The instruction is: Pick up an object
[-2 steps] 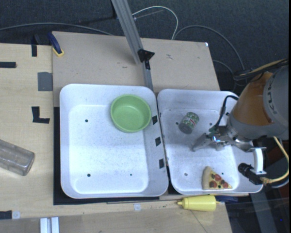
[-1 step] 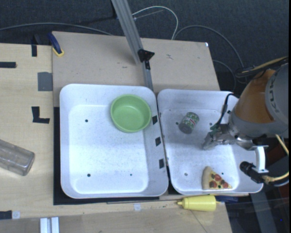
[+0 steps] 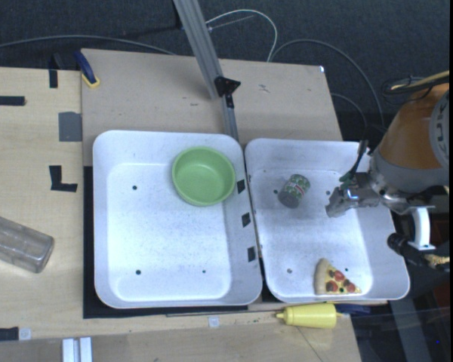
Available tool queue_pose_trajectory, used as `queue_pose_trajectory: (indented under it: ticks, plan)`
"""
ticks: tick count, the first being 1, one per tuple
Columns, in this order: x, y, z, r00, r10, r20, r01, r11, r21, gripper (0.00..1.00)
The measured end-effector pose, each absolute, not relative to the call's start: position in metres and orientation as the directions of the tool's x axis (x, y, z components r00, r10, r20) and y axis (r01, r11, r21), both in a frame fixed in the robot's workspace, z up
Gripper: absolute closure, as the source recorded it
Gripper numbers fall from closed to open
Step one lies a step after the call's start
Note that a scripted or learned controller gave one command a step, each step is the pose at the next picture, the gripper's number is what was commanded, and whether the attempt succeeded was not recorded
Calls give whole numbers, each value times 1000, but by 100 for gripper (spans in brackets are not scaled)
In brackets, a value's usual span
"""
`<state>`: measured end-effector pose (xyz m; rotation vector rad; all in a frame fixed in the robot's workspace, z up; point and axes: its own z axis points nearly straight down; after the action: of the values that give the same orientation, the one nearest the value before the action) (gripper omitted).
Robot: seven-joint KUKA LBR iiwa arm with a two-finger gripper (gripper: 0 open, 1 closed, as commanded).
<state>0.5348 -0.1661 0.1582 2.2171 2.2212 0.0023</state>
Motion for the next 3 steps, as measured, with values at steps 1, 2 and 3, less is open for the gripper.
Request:
queue_pose_trajectory:
  ticks: [1, 2, 3]
  plan:
    - [536, -166, 211, -2, 1000, -1, 1000, 2, 4, 100]
    - [540, -121, 219, -6, 1000, 2, 1000, 6, 0, 100]
    - [543, -69, 230, -7, 1000, 2, 1000, 7, 0, 100]
